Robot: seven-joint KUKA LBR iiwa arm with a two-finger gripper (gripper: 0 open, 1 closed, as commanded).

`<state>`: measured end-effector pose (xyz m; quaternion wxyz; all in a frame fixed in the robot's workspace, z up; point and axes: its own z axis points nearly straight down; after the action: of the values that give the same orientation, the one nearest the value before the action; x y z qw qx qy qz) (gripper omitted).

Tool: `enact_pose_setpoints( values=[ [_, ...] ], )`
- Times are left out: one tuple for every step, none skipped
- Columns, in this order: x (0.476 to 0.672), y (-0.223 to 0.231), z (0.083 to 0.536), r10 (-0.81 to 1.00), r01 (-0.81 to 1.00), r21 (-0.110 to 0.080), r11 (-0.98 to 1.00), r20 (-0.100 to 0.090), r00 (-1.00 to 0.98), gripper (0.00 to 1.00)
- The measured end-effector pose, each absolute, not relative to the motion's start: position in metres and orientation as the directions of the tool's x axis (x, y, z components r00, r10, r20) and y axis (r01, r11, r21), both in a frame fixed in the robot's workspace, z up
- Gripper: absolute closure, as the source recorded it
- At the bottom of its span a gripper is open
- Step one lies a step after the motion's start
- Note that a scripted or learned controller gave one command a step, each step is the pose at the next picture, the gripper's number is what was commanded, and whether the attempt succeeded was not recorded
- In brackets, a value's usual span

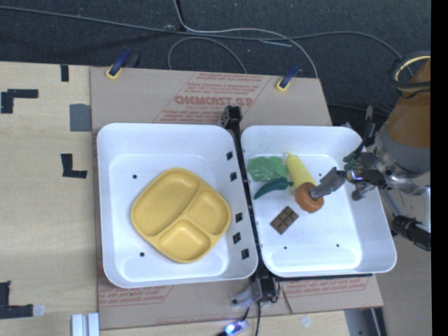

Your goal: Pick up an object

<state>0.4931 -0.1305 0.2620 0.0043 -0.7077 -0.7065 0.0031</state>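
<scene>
Whether the jaws are apart or together cannot be told; the gripper sits low over the orange piece in the right bin, beside a yellow piece, green leaf and brown block; a yellow divided plate lies in the left bin

Orange-tipped yellow toy, perhaps tilted

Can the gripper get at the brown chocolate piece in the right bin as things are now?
Probably yes. The chocolate piece lies flat and alone on the right bin floor, below-left of the gripper, which sits by the orange piece. Nothing covers it.
</scene>
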Motion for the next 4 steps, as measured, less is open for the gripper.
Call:
enact_pose_setpoints(
  values=[
    [0.495, -0.130, 0.266, 1.000, 1.000, -0.001, 0.001, 0.000, -0.001, 0.00],
    [0.496, -0.135, 0.204, 1.000, 1.000, -0.008, 0.000, 0.001, 0.000, 0.00],
    [0.492, -0.129, 0.140, 1.000, 1.000, -0.009, 0.001, 0.002, -0.001, 0.00],
    [0.493, -0.129, 0.090, 1.000, 1.000, 0.000, 0.000, 0.003, 0.000, 0.00]
  ],
)
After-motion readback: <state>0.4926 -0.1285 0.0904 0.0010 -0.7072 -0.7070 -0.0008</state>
